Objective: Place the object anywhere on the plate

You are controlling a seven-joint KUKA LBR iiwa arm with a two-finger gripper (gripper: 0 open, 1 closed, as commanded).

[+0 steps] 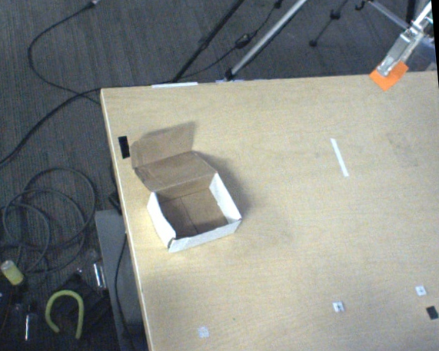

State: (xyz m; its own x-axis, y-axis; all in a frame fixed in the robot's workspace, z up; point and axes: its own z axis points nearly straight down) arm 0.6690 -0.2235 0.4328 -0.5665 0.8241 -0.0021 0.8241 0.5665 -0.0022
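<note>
A small open cardboard box (pixel 194 212) sits on the left part of a light wooden tabletop (pixel 310 231). Its walls are white outside and brown inside, and its brown lid flap (pixel 164 147) is folded back toward the far edge. I can see the box's brown floor and nothing lying on it. A thin white strip (pixel 340 158) lies flat on the wood to the right of the box, well apart from it.
A small orange piece (pixel 389 76) on a pale bar reaches in at the table's far right corner. Tiny markers (pixel 338 306) dot the near side. Cables (pixel 38 219) and a tripod (pixel 288 10) lie on the dark carpet beyond the left and far edges.
</note>
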